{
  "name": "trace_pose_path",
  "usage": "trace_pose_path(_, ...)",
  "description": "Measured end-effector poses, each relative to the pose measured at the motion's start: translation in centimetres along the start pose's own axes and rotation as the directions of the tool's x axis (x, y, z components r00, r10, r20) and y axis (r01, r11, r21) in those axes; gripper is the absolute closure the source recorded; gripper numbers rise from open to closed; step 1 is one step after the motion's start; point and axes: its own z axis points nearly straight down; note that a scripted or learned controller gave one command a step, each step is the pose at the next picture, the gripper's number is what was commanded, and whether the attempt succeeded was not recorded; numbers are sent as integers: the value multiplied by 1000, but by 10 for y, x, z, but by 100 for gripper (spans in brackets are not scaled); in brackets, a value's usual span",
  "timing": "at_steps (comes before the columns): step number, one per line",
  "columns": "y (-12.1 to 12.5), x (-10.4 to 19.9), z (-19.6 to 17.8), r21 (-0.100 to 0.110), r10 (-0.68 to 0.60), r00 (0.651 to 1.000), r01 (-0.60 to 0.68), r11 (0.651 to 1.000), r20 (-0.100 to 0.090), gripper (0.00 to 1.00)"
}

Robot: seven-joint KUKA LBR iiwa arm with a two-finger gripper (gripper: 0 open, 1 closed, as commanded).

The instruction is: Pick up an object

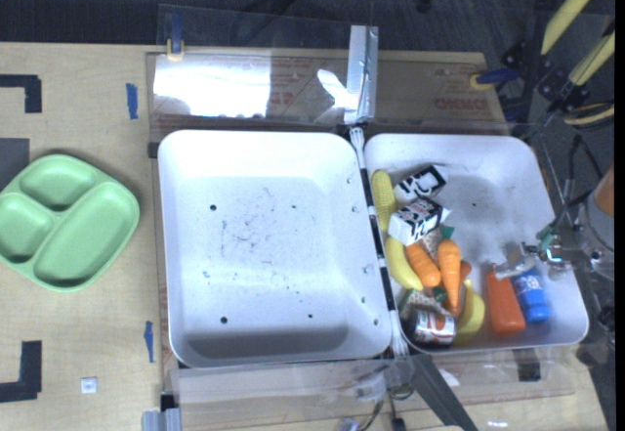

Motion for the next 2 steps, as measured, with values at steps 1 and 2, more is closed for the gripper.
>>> trace_pose_path(1, 52, -1, -67, -5, -216, 976, 216, 976, 4, 0)
trace_pose_path(2, 42, -9, -46, -1, -379, 926, 379, 926, 1, 0)
